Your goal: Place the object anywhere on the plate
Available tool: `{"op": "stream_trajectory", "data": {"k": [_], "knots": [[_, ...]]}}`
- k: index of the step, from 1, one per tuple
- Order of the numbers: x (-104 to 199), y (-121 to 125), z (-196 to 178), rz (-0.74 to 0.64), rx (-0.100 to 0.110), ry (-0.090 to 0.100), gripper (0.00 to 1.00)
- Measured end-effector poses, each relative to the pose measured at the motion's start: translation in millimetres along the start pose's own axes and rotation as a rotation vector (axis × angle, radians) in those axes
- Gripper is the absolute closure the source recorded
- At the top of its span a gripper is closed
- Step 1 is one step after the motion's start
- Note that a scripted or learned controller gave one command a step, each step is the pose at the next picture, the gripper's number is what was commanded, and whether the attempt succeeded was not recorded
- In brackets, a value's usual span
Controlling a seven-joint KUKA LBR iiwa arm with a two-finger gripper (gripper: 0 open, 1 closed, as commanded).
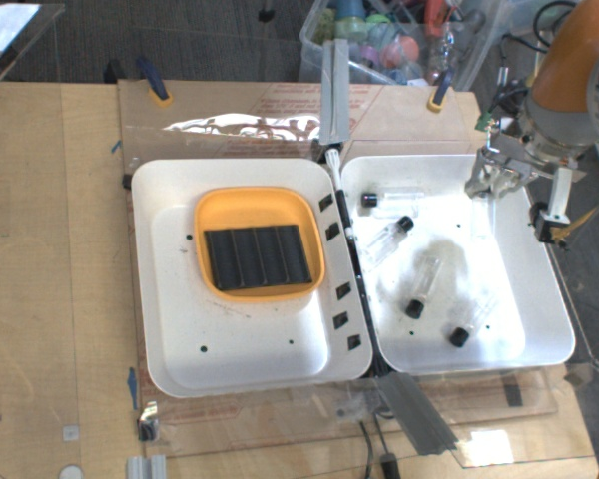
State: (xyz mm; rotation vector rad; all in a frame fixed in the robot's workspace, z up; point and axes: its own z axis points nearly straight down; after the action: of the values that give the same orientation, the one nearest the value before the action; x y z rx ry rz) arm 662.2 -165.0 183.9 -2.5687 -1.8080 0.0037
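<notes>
An orange square plate [212, 218] sits in the left white bin [170, 337]. A black ridged rectangular block [258, 256] lies flat on the plate, inside its rim. My gripper [490, 186] hangs over the far right corner of the right bin [539, 337], well away from the plate. Its fingers [476, 187] point down and stand apart, with nothing between them.
Several clear vials with black caps lie in the right bin: one at the back [387, 200], one near the divider [387, 236], one in the middle [423, 285], one at the front [471, 323]. A clear tub of colourful items [399, 18] stands behind the bins.
</notes>
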Motion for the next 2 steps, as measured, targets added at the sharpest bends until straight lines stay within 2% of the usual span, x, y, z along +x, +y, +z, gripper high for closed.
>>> {"op": "stream_trajectory", "data": {"k": [1,2], "knots": [[25,-7,-44,-0.206,-0.005,0.001,1.00],[43,-10,-59,-0.469,-0.007,0.001,1.00]]}}
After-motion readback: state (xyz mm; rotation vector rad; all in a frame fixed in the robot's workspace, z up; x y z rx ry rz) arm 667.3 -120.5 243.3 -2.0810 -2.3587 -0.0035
